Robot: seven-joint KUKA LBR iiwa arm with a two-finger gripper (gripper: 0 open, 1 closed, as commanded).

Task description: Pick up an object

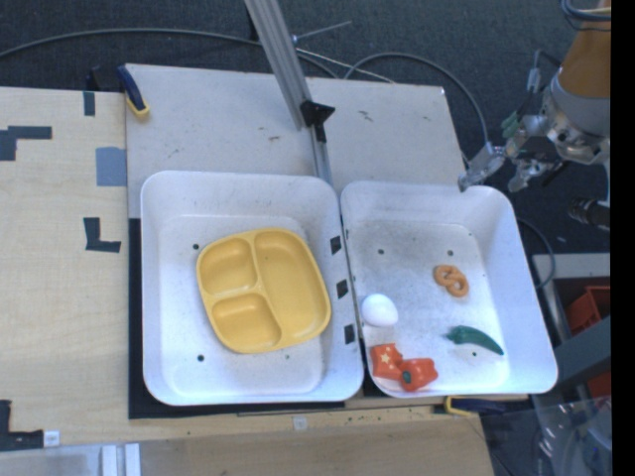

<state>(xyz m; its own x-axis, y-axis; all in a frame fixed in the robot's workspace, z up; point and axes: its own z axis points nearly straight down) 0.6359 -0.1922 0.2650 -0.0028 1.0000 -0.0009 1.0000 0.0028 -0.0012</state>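
Two white bins lie side by side before you. The left bin holds a yellow divided plate. In the right bin you see a white egg, an orange pretzel, a green pepper and a red-orange toy in the near corner. The gripper hangs above the far right corner of the right bin, well apart from all four objects. Its fingers stand spread, with nothing between them, touching no object.
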